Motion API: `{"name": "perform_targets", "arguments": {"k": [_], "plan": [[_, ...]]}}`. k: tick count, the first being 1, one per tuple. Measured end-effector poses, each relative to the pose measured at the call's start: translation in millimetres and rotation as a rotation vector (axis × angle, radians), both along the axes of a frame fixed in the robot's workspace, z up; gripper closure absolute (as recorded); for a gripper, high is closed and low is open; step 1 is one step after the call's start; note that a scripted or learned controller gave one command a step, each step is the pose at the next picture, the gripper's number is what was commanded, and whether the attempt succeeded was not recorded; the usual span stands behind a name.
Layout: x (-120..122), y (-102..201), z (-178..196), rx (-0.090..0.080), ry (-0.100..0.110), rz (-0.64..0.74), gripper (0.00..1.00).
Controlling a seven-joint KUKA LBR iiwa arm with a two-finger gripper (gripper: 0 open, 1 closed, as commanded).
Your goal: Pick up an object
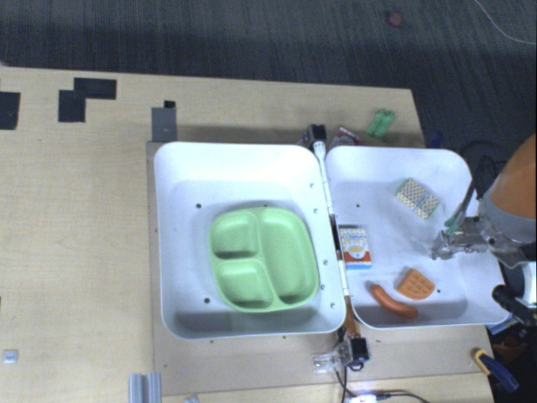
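White plastic forms both shallow bins on the light wooden bench (75, 250). Left bin (180, 183) contains one pale green divided tray (263, 257) with three compartments, lying flat near the bin's middle. Right bin (369, 170) contains four items: a small carton (354, 247) with white, orange and blue printing against the left wall, its lettering too small to read; a patterned grey-and-yellow packet (417, 197) toward the far right; an orange waffle-textured piece (415, 285) near the front; and an orange-red sausage-shaped item (393, 300) just left of and nearer than that piece, close to it. Gripper (446, 247) stands over the right part of the right bin, right of the carton and between the packet and the waffle piece; nothing is seen between its fingers, and whether they are spread or closed cannot be told. Arm (513, 193) enters from the right. A green object (380, 123) lies on the bench beyond the right bin.
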State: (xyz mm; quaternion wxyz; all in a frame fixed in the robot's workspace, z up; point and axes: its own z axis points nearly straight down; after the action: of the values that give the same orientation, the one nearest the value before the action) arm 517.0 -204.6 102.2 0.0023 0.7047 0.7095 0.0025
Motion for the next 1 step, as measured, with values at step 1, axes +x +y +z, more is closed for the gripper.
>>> {"name": "perform_targets", "arguments": {"k": [1], "plan": [[91.0,-0.9,105.5,-0.002,-0.002,-0.001,1.00]]}}
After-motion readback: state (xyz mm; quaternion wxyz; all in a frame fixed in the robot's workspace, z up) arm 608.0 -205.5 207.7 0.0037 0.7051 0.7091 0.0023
